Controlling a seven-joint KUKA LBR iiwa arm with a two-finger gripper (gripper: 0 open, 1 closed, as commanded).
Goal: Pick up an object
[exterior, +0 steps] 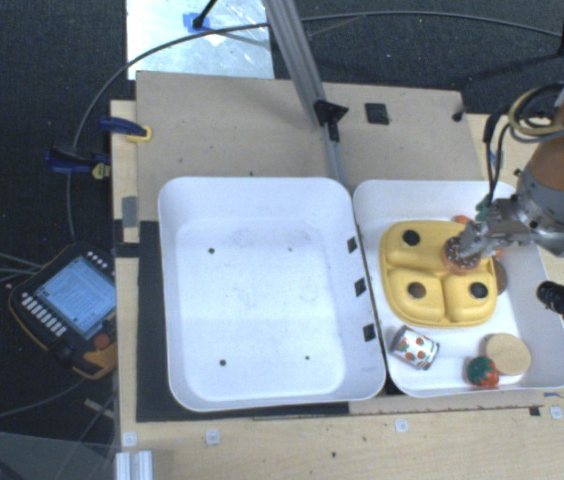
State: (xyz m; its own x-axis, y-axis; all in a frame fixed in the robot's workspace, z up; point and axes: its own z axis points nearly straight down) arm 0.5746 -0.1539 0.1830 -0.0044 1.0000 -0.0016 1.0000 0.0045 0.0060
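A teach pendant lies left of the bench; clamps grip its edge.

Setting I'm working in reads as a robotics lab. Evidence: a plywood bench on dark carpet, two white bins clipped side by side, a teach pendant with lit screen lying at the bench's left, loose cables trailing over the floor, clamps on the bench edge, and a slanted metal pole.
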